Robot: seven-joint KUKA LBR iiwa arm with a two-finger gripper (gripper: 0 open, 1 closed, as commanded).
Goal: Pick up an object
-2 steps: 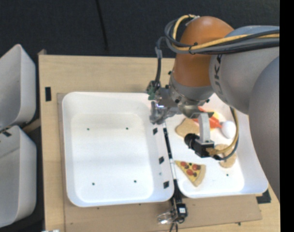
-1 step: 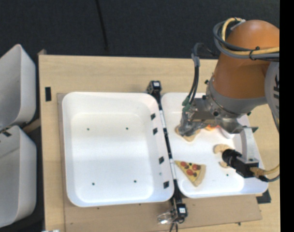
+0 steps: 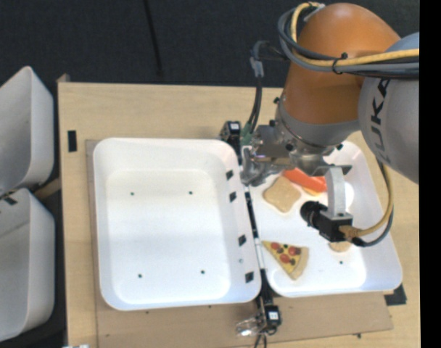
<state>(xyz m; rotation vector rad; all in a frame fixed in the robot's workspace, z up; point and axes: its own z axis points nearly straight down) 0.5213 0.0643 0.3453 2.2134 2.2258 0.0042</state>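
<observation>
Dark floor surrounds the wooden table (image 3: 162,111), where we see two white bins side by side.

We cannot tell how the gripper (image 3: 278,162) is set, since the wrist and its orange band (image 3: 336,56) hide much of it; it hangs low over the right bin (image 3: 376,267), near the shared wall. Just below it lies a tan bread slice (image 3: 281,193), touching an orange strip (image 3: 307,180) partly hidden under the wrist. A pizza slice (image 3: 287,257) lies flat nearer the front, its long axis slanted, tip toward the shared wall. Something tan (image 3: 339,246) peeks from behind a black fitting, too hidden for us to name. The left bin (image 3: 104,194) sits beside.
</observation>
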